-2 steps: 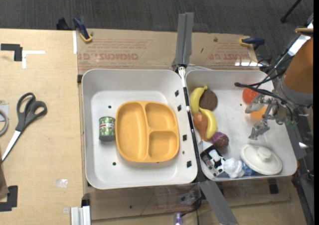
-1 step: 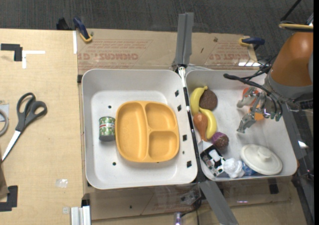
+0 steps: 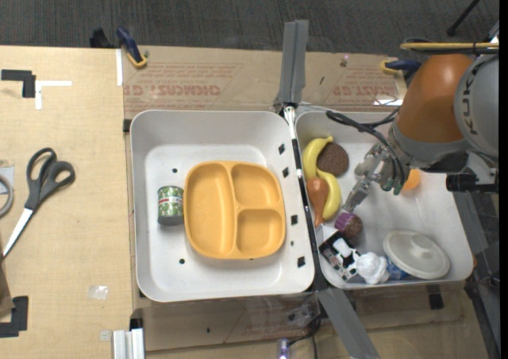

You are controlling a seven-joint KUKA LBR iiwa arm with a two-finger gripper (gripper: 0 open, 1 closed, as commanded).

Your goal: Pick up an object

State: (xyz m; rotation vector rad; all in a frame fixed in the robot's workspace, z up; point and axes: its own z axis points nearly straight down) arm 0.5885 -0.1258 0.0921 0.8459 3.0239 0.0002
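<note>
Hanging over the right bin [image 3: 456, 214], the tool [image 3: 359, 191] points down-left toward a purple object [image 3: 348, 225] lying just below its tip; whether they touch is unclear, and nothing can be seen gripped. Whether the tool is apart or together cannot be told. Beside it lie a banana [image 3: 317, 160], a dark brown round thing [image 3: 332, 159] and an orange item [image 3: 318, 191]. A white lid [image 3: 417, 253] sits lower right. The left bin [image 3: 147, 214] holds a yellow divided plate [image 3: 235, 210] and a small can [image 3: 170, 205]. Scissors [image 3: 36, 187] lie on the table [image 3: 63, 270].
</note>
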